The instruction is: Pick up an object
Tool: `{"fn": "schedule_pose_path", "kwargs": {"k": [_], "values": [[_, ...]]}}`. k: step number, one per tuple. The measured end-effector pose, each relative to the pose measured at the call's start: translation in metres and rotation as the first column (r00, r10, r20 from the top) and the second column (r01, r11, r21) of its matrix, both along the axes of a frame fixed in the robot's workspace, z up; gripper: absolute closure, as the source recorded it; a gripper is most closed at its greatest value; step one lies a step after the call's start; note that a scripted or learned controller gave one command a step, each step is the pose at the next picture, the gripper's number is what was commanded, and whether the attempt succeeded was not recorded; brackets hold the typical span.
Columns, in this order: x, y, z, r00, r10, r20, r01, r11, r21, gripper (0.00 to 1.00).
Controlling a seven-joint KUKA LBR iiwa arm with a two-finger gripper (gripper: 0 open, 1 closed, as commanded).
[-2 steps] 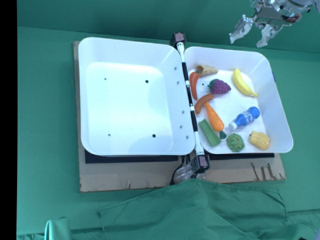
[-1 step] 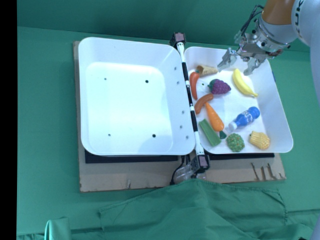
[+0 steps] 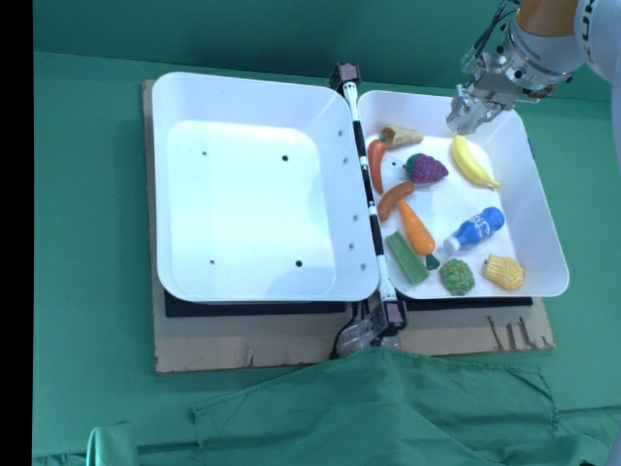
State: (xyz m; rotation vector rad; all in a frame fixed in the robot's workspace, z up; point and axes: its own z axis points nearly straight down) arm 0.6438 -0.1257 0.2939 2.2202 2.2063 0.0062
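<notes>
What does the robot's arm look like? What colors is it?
The arm is smooth and rounded, light grey with a bright orange band above the wrist. Below that sits a silvery metal wrist piece with thin dark cables looping beside it. At the end is a small grey metal pincer.

My arm (image 3: 572, 8) runs off the top right corner, cut by the edge. My gripper (image 3: 470, 115) is too blurred to read. A green cloth (image 3: 388, 411) hides the cardboard's (image 3: 243, 343) front edge.
</notes>
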Motion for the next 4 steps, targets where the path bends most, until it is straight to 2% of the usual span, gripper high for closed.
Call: {"fn": "schedule_pose_path", "kwargs": {"k": [1,2,3,4], "values": [[-0.082,-0.066,-0.019,1.000,-0.007,-0.013,0.007,1.000,0.002,1.00],[-0.101,-0.045,-0.064,1.000,0.002,-0.014,-0.002,1.000,0.005,1.00],[-0.154,-0.063,-0.006,1.000,-0.001,-0.003,0.001,1.000,0.001,1.00],[-0.152,-0.061,-0.009,1.000,0.002,-0.006,-0.002,1.000,0.003,0.00]]}}
